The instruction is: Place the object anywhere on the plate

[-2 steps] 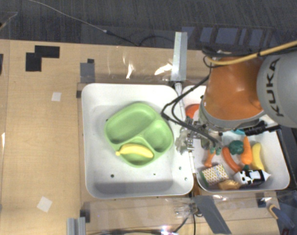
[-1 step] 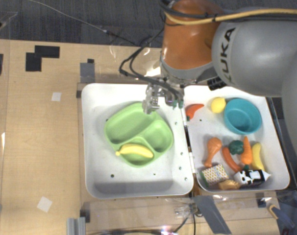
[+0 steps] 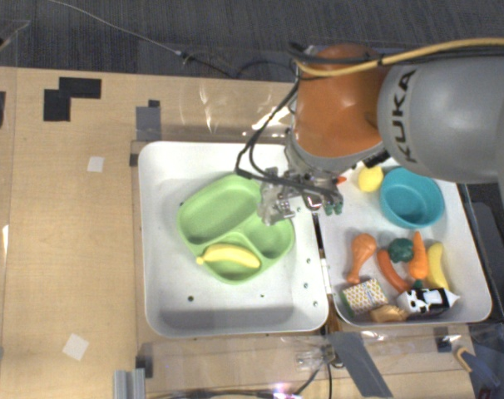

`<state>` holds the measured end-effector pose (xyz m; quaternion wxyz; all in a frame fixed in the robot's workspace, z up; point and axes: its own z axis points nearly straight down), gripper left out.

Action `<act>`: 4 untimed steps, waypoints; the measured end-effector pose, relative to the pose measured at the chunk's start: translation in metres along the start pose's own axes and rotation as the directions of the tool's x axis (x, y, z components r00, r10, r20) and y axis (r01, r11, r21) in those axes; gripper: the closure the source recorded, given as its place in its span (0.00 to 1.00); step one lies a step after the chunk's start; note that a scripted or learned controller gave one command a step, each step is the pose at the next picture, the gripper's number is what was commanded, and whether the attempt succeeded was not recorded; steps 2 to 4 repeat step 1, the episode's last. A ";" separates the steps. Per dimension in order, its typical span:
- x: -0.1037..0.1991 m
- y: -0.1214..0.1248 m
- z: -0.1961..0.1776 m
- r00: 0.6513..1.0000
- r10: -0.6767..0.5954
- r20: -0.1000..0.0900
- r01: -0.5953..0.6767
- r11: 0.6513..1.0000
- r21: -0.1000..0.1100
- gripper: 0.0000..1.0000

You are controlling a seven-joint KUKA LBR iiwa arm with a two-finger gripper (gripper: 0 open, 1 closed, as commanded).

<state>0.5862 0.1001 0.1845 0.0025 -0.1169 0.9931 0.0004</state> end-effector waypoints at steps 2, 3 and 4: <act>0.000 0.001 0.000 1.000 -0.001 0.001 0.001 1.000 -0.001 0.00; 0.000 0.001 0.000 1.000 -0.001 0.001 0.001 1.000 -0.001 0.00; 0.000 0.001 0.000 1.000 -0.001 0.001 0.001 1.000 -0.001 0.00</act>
